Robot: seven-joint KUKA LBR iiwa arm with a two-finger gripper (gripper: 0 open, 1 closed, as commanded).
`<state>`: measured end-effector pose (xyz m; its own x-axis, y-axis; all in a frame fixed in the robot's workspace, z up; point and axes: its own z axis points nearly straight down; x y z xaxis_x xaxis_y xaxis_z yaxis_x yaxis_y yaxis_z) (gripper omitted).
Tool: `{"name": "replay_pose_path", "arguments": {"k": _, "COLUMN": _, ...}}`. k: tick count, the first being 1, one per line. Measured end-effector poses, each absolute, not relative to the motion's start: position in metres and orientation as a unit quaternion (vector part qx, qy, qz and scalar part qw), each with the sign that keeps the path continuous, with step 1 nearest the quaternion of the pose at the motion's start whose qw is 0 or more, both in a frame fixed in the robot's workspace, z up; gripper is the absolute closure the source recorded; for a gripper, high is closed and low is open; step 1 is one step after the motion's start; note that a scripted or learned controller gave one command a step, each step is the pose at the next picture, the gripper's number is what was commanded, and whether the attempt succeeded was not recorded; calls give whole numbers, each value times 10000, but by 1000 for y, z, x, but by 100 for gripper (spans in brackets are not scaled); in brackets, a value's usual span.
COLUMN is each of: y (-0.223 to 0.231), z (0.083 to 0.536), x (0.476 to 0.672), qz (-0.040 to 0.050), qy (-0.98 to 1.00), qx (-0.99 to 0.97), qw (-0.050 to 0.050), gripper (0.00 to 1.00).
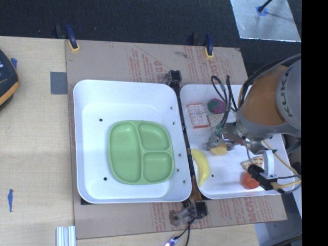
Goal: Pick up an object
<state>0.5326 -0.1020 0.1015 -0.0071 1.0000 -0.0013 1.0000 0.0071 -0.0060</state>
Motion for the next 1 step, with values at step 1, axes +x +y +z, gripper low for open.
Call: {"name": "replay_pose_path", "arguments": {"k": 1, "y": -44, "z": 192, "x": 523, "qz": 6, "qy": -7090, "qx": -7053, "qw": 10, "gripper": 100}}
